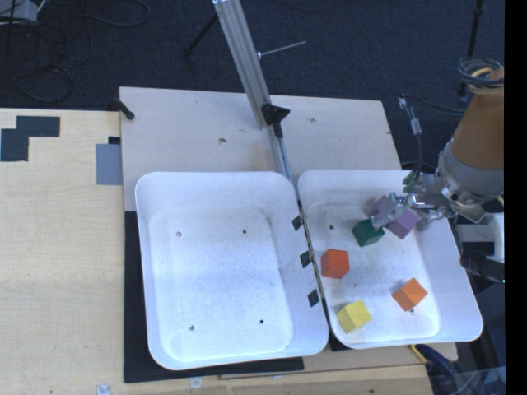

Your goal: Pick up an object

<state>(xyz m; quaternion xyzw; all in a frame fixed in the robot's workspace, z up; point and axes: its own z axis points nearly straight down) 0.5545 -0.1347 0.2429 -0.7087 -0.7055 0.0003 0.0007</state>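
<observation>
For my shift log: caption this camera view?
Gripper at purple block beside green block in the right bin.

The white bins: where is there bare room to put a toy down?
The left bin is bare. In the right bin, it is crowded near the gripper, green block and purple block; its top-left corner is bare.

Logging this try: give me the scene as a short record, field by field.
arm: reaches in from the right, over the right bin
gripper: low over the right bin's upper part, by the purple block
purple block: at the gripper's tip; hold not clear
green block: just left of the purple block, close by it
red block: right bin, near the divider
orange block: right bin, lower right
yellow block: right bin, lower left
left bin: beside the right bin
</observation>
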